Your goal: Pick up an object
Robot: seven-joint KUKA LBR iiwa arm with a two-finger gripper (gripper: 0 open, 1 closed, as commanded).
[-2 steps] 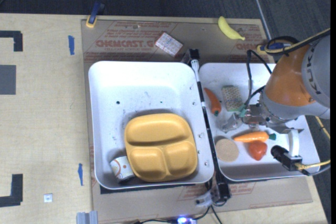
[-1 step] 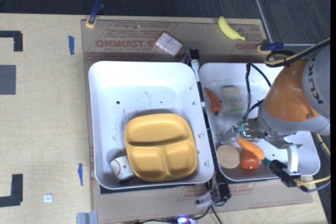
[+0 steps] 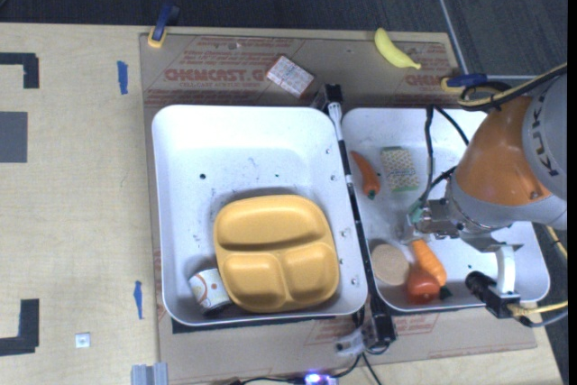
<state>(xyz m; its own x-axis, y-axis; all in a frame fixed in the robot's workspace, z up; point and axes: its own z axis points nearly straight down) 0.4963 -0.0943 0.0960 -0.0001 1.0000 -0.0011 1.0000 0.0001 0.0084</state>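
Observation:
The right bin (image 3: 532,284) holds several things. A small orange carrot (image 3: 365,173) lies near its left wall, with a speckled pale sponge (image 3: 399,169) beside it. A tan round disc (image 3: 390,264) sits at the front left. Just right of the disc lies an orange and red vegetable-shaped toy (image 3: 425,270). My gripper (image 3: 433,225) hangs low over the bin's middle, directly above the top end of that orange toy and close to it. The grey wrist and orange band (image 3: 500,162) hide the bin's right half.
The left bin (image 3: 180,140) holds a large yellow compartment tray (image 3: 275,250) and a small white and orange cup (image 3: 207,288) at its front left corner. Behind the bins lie a yellow banana (image 3: 395,50) and a small patterned box (image 3: 288,75). Cables trail at the front right.

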